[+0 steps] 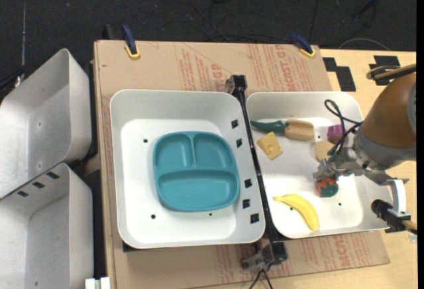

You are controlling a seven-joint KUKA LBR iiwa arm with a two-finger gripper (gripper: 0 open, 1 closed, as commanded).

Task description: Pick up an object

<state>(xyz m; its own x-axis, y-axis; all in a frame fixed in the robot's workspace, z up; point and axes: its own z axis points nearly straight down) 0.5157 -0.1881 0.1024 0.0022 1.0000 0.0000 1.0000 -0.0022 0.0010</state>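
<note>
The right bin (351, 215) holds several small items. A yellow banana (298, 209) lies near its front wall. A yellow wedge (269, 146) sits at its left, close to a tan loaf-shaped piece (299, 130) with a teal-green piece (267, 126) beside it. A purple item (336, 130) and a tan round item (322, 150) lie further right. A small red and green object (326, 187) sits mid-bin. My gripper (329, 173) hangs low right above that object, touching or nearly touching its top. The arm's grey wrist hides the bin's right part.
The left bin (126, 148) carries a teal divided plate (196, 170). A black divider (250, 155) with clips runs between the bins. Black cable loops over the right bin's back corner near the purple item. Two white tubs (40, 135) stand off the bench at left.
</note>
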